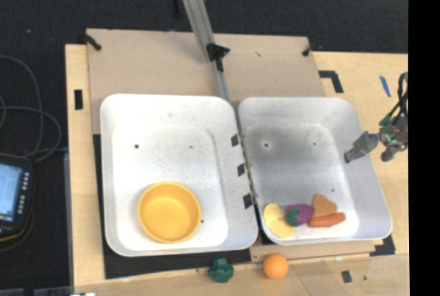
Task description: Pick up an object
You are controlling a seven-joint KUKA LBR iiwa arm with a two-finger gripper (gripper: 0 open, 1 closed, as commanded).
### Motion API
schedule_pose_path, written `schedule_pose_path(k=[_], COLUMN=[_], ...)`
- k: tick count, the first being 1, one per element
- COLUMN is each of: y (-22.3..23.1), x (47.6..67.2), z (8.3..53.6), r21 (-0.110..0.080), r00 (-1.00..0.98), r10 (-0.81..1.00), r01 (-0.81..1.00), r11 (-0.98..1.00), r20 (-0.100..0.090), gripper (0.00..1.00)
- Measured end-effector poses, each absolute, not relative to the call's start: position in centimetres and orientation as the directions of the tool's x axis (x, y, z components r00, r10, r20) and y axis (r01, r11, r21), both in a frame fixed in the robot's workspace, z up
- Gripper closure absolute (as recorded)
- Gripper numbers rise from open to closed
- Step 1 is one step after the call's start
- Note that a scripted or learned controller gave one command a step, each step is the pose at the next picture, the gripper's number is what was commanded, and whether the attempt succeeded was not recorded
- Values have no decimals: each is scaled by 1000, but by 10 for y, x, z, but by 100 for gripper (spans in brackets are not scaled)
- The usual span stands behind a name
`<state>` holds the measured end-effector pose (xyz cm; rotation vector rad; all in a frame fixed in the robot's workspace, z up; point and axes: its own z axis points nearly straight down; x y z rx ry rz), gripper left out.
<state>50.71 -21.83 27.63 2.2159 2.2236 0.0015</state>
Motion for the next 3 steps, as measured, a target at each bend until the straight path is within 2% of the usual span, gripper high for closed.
schedule_pose_path(k=[1, 2, 3], y=[-218, -223, -228], x=[507, 502, 501], z=[276, 216, 173], r21=[3, -4, -3], r00=[-3, 0, 0], r10=[1000, 1000, 1000], r01=[1000, 1000, 1000], r11=[3, 0, 0], r20=[-1, 0, -1], gripper=[0, 0, 0])
